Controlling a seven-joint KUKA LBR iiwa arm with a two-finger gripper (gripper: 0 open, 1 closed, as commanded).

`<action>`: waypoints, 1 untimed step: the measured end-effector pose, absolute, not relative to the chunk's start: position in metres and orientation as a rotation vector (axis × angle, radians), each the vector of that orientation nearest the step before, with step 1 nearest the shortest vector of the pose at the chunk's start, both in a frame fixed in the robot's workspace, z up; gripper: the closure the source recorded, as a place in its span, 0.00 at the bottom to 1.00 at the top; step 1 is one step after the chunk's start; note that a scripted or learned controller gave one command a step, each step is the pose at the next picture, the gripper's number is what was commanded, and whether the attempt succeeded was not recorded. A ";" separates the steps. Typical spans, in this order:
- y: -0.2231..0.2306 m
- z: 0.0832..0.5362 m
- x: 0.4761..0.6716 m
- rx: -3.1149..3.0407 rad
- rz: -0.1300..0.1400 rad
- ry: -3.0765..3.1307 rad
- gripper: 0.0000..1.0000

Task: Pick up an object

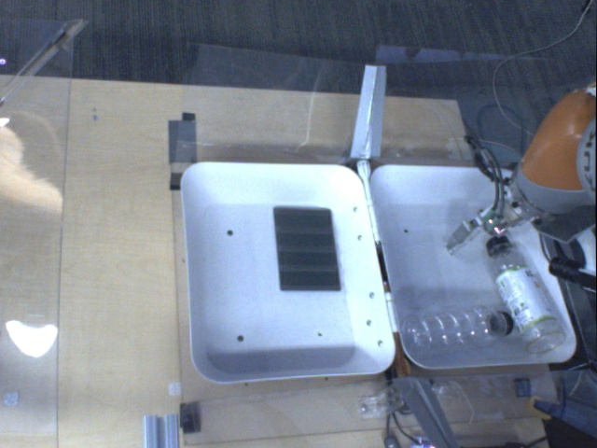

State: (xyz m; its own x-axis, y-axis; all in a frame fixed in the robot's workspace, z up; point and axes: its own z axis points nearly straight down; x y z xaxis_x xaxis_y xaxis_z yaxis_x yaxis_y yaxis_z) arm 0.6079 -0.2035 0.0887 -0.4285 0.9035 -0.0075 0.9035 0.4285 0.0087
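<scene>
Rightward, jaws (474, 229) apparently parted, holding nothing, bottles (524, 299) hugging right bin (410, 194) edges

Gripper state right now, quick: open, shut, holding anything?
Gripper: cannot tell; it hangs over the right bin, apart from both bottles.

End effector (478, 227) low, tilted leftward

One fixed cam above bench (112, 250), angled down, both bins (201, 250) in frame.
</scene>
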 end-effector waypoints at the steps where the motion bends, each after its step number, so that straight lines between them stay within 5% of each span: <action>1: -0.205 0.145 0.583 1.801 0.005 2.564 0.00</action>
